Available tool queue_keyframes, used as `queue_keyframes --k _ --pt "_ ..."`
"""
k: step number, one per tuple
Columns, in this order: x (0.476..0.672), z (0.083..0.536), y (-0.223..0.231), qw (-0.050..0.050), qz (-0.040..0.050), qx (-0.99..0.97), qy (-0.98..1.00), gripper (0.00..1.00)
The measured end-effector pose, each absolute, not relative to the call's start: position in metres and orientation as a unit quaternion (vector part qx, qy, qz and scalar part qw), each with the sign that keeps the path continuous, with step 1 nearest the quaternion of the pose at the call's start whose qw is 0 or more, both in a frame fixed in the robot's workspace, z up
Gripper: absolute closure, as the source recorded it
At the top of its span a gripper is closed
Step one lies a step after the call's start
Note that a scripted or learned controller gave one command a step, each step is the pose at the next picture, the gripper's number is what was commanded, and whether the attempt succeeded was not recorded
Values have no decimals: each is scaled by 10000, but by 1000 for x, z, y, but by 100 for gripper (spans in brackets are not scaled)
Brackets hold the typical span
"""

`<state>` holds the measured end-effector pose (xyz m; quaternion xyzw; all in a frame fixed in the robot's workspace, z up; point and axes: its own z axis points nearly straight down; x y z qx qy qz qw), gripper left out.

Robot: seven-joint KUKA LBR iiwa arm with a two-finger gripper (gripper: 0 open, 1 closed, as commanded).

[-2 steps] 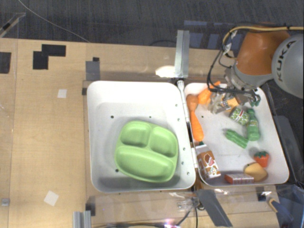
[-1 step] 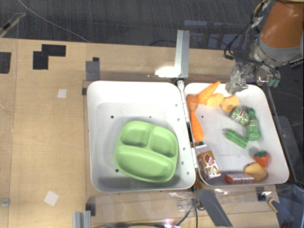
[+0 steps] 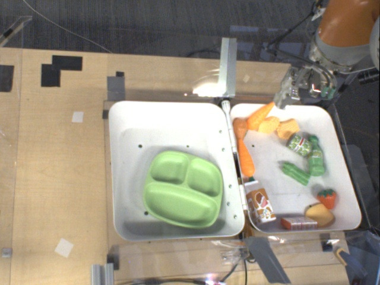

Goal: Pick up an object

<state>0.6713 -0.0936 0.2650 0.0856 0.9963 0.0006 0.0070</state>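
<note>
Camera view puts your gripper (image 3: 309,88) at about 1 o'clock of the scene, just above the far rim of the right bin (image 3: 338,135), with nothing between its parts; whether the fingers stand wide or narrow, you cannot tell from this slant. No object is in hand yet, so you are at the approach. The pickable things all lie in the right bin: an orange cluster (image 3: 268,121) at its 11 o'clock corner, nearest the gripper; a carrot (image 3: 244,158) tight along the left wall at 9 o'clock; a green packet (image 3: 307,148) near the middle, with a green pod (image 3: 295,172) just below it; a carton (image 3: 261,205) at 7 o'clock; and a strawberry (image 3: 326,197), a yellow piece (image 3: 319,214) and a red bar (image 3: 298,222) crowded at 5 o'clock. The left bin (image 3: 127,129) carries a green tray (image 3: 184,189), too broad to suit a two-finger grasp, in my judgement. Choose a thing with free space on both sides: the pod or the packet looks better than the carrot, which hugs the wall. Come straight down, centre over it, and close across its narrow side.
</note>
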Motion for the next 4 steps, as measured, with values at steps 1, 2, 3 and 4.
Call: queue_keyframes --k 1,2,3,4 --pt "656 307 -89 67 8 1999 9798 100" --pt "619 292 -72 33 12 3564 9343 100" --pt "550 282 -2 26 22 4327 9015 100" --pt "646 282 18 16 11 4580 8889 100"
